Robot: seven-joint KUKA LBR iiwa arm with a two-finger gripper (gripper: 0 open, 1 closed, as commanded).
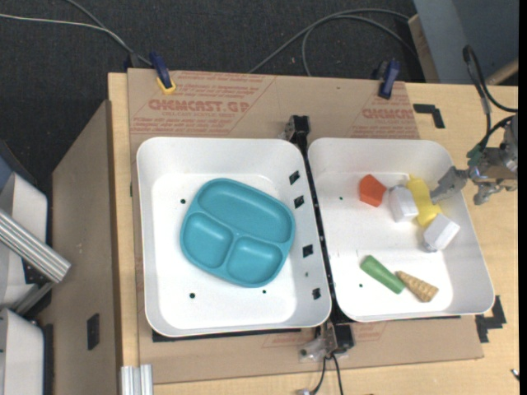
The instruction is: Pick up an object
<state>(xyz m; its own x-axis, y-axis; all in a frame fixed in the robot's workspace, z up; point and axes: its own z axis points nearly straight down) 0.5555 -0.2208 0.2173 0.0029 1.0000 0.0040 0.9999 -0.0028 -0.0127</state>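
Logging the right bin (461, 299) as landmark: orange block (372, 190) near its far-left part; yellow piece (422, 200) and two pale blocks (403, 203) (440, 234) clustered just right of it; green cylinder (381, 272) and cone (417, 285) toward its near edge. Gripper (461, 181) at the bin's right rim; state unreadable. I judge the orange block light, rigid, best pinched across flat sides.

Gripper (461, 184) is sitting at the right bin's (387, 303) right rim, above the rim edge, holding nothing visible. Right bin is holding an orange block (372, 190), yellow piece (422, 201), two grey-white blocks (403, 204) (440, 234), green cylinder (381, 273), tan cone (418, 285). Left bin (165, 303) is holding a teal divided plate (237, 231).
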